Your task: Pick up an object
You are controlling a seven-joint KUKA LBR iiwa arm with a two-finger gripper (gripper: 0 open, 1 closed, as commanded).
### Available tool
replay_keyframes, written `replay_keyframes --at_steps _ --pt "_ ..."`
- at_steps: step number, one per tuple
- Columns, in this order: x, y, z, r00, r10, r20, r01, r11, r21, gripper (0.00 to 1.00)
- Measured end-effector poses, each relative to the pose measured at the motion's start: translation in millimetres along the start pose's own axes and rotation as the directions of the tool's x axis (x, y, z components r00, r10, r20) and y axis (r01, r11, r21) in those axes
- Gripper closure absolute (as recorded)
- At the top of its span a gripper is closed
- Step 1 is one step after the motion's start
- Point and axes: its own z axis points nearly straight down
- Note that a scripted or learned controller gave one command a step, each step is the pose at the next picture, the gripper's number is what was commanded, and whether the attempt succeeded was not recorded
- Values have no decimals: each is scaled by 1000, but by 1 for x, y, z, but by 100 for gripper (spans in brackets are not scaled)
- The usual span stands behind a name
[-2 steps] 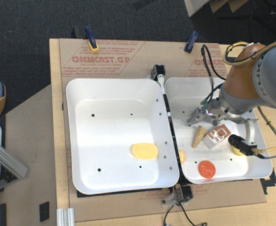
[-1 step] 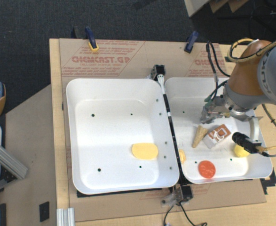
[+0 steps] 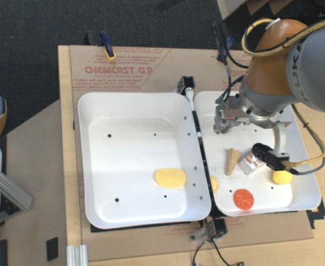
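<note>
Plainly, the open room lies on the left. The left bin (image 3: pixel 96 148) holds one thing, a yellow oval (image 3: pixel 170 178), which lies near its front right corner, a little off the wall shared with the right bin (image 3: pixel 296 194). The rest of that floor is bare white up to every rim. The two bins touch along the middle wall, with a black clamp (image 3: pixel 185 85) at its far end and a second black clamp (image 3: pixel 215 226) at its near end. Both bins rest on a printed cardboard sheet (image 3: pixel 123 65) that covers the tabletop, and one blue and yellow clamp (image 3: pixel 107 46) sits on its far edge.

The gripper (image 3: pixel 224 123) hangs over the far left part of the right bin, close to the middle wall, under the grey arm (image 3: pixel 317 54) that crosses the bin's far right corner. Whether it is spread or closed cannot be told from this angle.

Five things lie in the right bin, all in its near half:
- One tan cone (image 3: pixel 231 160) lies just in front of the gripper and apart from it.
- One small pale piece with red on it (image 3: pixel 249 164), too small to name, is just beside the cone on the right.
- One yellow lump (image 3: pixel 282 177) sits nearer the right rim.
- One red disc (image 3: pixel 243 199) lies close to the front rim.
- One small yellow scrap (image 3: pixel 213 184) lies against the middle wall.
</note>
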Motion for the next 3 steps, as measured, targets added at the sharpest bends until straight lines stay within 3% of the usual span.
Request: replay_keyframes --at_steps 2,3 --pt "76 9 -189 1000 7 2 -7 1000 -4 100" --pt "0 -21 -180 1000 20 6 -20 1000 13 100"
